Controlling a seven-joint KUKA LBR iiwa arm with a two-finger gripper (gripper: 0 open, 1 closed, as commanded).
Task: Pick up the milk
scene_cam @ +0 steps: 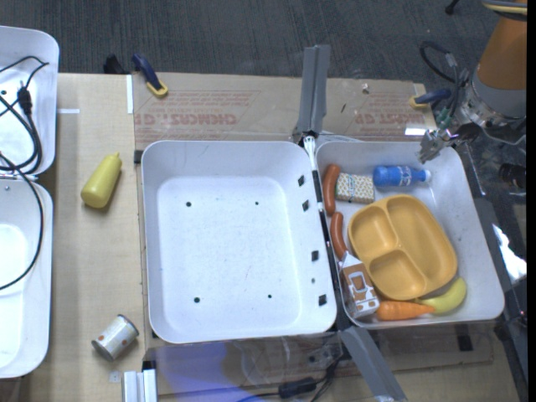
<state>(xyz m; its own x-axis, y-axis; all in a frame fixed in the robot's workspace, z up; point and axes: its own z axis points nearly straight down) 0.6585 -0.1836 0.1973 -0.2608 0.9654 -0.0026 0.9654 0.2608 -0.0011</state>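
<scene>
**Milk carton (pixel 358 290) in near-left corner of right bin (pixel 488 249), gripper (pixel 433 143) at far-right corner**

Camera view: nearest the lens, a small tin can (pixel 115 336) lies on its side on the bench, outside the left bin (pixel 151 224) and not part of the task.

Next nearest is the milk carton, brown and white, lying flat in the right bin's near-left corner, close to the divider wall. Its long axis looks to run roughly near-to-far, slightly tilted. A carrot (pixel 404 311) lies just beside its near-right end, possibly touching. The yellow divided plate (pixel 355 233) sits just to its right, and its rim seems to crowd the carton. A sausage (pixel 338 234) lies just beyond its far end.

The gripper hangs over the bin's far-right corner, near the blue bottle (pixel 400 175). Too small and cluttered to read the grip state, so I cannot tell. Nothing is visibly held.

Key relation: the milk lies diagonally across the bin from the gripper, toward the camera and to the view's left, with the plate between them. The coming move is likely a travel over the plate and a descent at the near-left corner. A grip across the carton's short side looks tight, given the wall on one side and the plate on the other.
</scene>
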